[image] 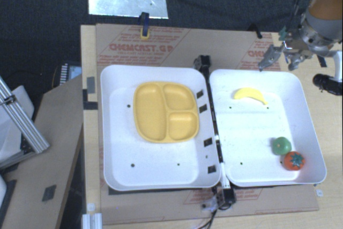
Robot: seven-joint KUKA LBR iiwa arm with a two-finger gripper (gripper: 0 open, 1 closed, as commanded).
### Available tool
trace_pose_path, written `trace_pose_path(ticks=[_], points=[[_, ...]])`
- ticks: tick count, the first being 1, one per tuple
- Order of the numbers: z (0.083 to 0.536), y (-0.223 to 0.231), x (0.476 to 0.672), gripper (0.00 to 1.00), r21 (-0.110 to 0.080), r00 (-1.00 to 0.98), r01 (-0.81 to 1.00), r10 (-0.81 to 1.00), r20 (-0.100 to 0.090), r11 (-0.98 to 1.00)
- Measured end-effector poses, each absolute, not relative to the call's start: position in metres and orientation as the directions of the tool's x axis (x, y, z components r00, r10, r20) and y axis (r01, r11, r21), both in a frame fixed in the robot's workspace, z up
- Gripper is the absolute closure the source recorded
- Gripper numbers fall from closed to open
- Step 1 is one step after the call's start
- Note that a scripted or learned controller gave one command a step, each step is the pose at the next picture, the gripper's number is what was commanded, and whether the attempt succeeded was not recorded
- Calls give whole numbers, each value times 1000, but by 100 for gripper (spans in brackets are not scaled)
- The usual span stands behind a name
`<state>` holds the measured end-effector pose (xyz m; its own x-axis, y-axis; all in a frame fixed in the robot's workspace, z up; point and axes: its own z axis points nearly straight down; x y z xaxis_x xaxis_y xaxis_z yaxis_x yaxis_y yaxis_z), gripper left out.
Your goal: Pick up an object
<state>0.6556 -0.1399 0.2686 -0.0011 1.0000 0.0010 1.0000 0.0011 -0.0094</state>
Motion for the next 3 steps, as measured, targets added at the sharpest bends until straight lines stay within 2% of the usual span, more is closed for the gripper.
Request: trace_pose_path(ticks=[1,3], points=[[276,-140,657,0,1,-3,1000,1000,-1,3],[169,-130,662,0,-2,-6,1000,1000,0,6]])
